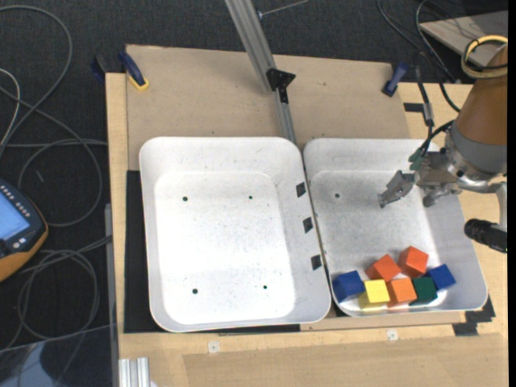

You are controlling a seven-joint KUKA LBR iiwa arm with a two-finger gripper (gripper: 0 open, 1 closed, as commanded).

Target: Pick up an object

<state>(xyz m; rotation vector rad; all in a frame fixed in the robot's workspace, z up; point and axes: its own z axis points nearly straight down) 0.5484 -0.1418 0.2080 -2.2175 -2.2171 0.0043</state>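
A cluster of small blocks lay in the lower corner of the right bin [355,168], toward the lower right of the frame. Along the near wall sat a blue block [347,284], a yellow block [376,292], an orange block [401,290] and a green block [423,287], touching or nearly touching in a row. Just behind them were another orange block [385,267], a red-orange block [415,259] and a second blue block [441,276] at the right end. None of them was lifted; all rested on the bin floor.

Above the cluster, in the middle right of the frame, the tool [409,193] hung over the bare upper part of the same bin, well apart from the blocks. Its two fingers looked spread, one fingertip [393,193] pointing left and the other toward the right wall, with nothing between them. The arm [484,127], its orange band showing, came in from the right edge.

The left bin [161,160] lay just beside the right one, their rims meeting at the centre of the frame. Both rested on the bench [210,95]. A slanted metal rail [256,43] ran from the top of the frame down to where the bins met. Blue clamps [133,69] gripped the bench's far corners. A handheld pendant [16,224] with a lit screen lay at the left edge among cables.
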